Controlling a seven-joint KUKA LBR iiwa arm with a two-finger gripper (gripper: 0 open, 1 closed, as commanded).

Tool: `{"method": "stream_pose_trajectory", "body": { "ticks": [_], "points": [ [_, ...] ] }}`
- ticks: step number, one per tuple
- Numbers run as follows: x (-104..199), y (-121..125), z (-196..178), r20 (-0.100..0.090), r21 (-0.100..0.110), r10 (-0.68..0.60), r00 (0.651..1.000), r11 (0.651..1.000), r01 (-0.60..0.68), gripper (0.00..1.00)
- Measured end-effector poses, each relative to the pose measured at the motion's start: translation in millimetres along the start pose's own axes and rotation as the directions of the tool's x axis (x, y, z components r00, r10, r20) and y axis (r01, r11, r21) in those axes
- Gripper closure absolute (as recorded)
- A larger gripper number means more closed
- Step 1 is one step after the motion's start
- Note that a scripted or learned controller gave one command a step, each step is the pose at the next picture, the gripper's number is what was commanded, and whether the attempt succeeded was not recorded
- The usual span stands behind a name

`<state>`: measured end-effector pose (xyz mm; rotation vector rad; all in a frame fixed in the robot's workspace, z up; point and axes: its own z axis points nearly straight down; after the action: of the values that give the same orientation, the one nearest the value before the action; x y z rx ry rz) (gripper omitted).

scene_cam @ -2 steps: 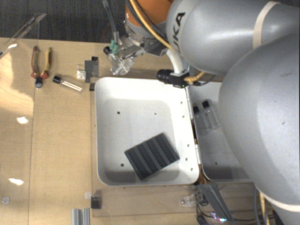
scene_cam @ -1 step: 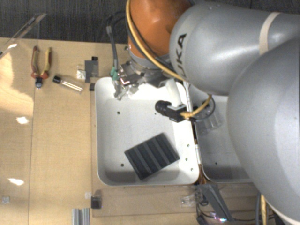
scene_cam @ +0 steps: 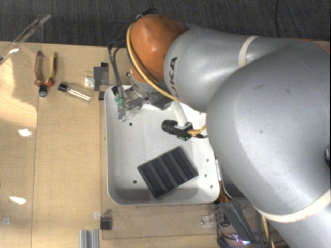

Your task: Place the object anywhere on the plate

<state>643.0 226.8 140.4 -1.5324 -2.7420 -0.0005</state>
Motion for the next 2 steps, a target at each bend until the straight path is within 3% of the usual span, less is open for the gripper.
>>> {"method": "stream_pose_trajectory", "body": {
  "ticks": [1,2],
  "points": [
    [-25.2,15.3,-72.4,0.003,-0.006,-0.173,0.985,0.985,0.173,1.0],
    [-24.6,16.6,-84.4,0.004,-0.011,-0.174,0.985,0.985,0.174,1.0]
  ]
}}
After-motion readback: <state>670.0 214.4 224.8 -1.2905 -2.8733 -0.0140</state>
